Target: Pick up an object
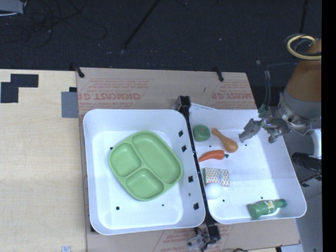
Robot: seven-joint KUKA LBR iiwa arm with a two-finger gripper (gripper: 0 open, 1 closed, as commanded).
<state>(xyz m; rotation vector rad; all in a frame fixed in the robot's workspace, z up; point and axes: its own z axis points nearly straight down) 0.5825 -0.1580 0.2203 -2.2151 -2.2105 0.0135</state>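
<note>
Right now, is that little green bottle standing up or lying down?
Lying down. The green bottle rests on its side on the right bin's floor, cap pointing right.

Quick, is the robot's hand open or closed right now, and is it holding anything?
Hand: open, holding nothing, up over the top edge of the right bin.

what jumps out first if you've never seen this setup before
The big green divided plate lying in the left bin draws the eye first. Next is the clutter in the right bin: a green bottle lying near its front corner, an orange carrot and a tan drumstick-like toy toward the back. The gripper hangs over that bin's far right side, holding nothing visible.
</note>
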